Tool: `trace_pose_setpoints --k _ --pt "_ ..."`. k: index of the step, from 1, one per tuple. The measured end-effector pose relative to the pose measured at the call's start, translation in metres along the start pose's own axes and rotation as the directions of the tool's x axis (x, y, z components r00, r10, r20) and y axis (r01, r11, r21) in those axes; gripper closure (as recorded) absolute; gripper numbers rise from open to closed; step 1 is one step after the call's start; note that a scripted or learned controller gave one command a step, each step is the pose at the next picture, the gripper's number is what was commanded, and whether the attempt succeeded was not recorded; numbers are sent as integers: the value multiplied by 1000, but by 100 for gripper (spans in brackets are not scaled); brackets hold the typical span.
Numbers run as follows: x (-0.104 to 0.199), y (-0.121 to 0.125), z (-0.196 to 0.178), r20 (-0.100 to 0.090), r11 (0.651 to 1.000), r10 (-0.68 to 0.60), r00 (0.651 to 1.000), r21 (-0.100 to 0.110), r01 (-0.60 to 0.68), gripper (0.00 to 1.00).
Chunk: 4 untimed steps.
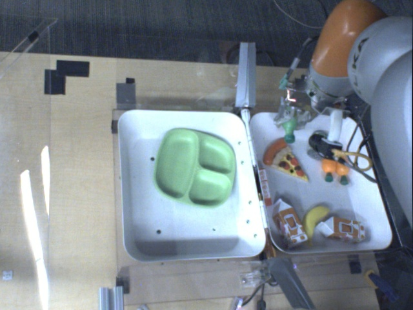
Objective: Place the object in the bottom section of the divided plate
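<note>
Camera view, from above at a slant.

- Pale green moulded plastic divided plate (pixel 193 166): glossy, with rounded corners. It has one long section on its left and two smaller ones on its right. It lies in the left shallow white bin (pixel 129 192), with bare floor all round and the widest strip below it.
- A grey metal rail (pixel 245 76) runs between the bins, just right of the plate.
- The two-finger gripper (pixel 290 124) hangs right of the plate, past the rail, over the upper left corner of the right white bin (pixel 381 234). Whether it is spread or closed cannot be told. A small green bit sits at its tip, and I cannot tell what it is.
- Which piece is the task's object cannot be told. All loose pieces lie in the right bin, well apart from the plate.
- Nearest the gripper, just below it, lies a red curved sausage-shaped toy (pixel 275 149).
- A triangular toy pizza slice (pixel 292 165) touches that toy's lower end.
- Further right is a small orange rounded toy (pixel 333 168).
- Lower down, a yellow toy banana (pixel 314 218) lies between two crumpled brown-and-white printed packets (pixel 289 226) (pixel 345 229). Their print is too small to read.
- Black tape marks (pixel 64 75) sit on the pale wooden bench (pixel 64 205), up and left of the plate.
</note>
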State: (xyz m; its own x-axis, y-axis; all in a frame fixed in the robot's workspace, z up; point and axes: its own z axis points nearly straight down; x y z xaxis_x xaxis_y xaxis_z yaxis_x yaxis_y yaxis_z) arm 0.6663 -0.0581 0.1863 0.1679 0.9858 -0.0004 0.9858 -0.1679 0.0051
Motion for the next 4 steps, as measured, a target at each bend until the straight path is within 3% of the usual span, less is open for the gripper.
trace_pose_setpoints --k 1,2,3,4 --pt "58 -6 -55 -2 994 -105 994 -2 105 100" --pt "111 -63 -18 -3 981 -194 981 1 194 100" --pt "165 -78 -85 -3 996 -93 996 0 93 100" --pt "132 -57 -64 -2 999 -48 999 2 48 100"
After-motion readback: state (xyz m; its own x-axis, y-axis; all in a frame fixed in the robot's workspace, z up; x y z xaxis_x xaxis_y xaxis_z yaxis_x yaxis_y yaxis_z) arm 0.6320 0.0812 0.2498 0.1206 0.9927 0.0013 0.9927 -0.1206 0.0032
